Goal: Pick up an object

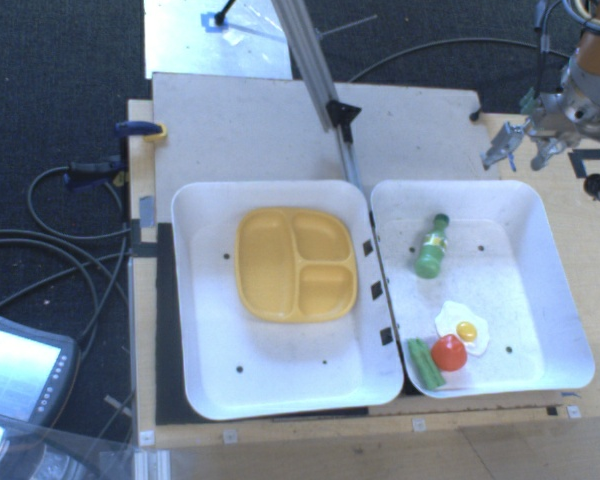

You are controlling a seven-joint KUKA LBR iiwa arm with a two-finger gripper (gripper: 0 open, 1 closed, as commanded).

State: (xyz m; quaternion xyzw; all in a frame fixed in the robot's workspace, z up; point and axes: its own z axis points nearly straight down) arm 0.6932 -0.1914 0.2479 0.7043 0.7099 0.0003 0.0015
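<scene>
In the right bin (pixel 540 268) lie a green bottle (pixel 431 247), a fried egg toy (pixel 464 328), a red tomato (pixel 448 353) and a green bean-like piece (pixel 424 362). A yellow divided plate (pixel 296 264) rests in the left bin (pixel 205 298). My gripper (pixel 525 148) hangs above the bench past the right bin's far right corner, well away from the objects. Its fingers are spread apart with nothing between them.
A slanted metal pole (pixel 310 53) crosses the back of the bench and ends near the gap between the bins. Cables and a blue-handled clamp (pixel 140 128) lie at the left. A pendant screen (pixel 15 368) sits at the lower left.
</scene>
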